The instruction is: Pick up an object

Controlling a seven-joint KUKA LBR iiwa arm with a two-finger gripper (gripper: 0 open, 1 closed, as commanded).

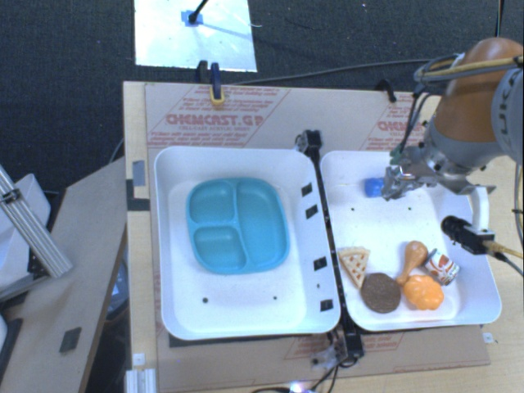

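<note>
The arm [479, 105] runs off the right edge so you only get its wrist end, and the gripper [396, 183] is too small and dark to say how its fingers sit. It also covers the right side of a small blue object [373, 187], so no clue what that thing is. The small striped item [442, 267] tucked behind the drumstick [414, 259] is too tiny to identify, and the metal rail [33, 228] gets cut off at the left edge.

The bench [246, 109] carries a printed sheet, and on it a left bin [176, 244] sits touching the right bin [483, 301].
</note>
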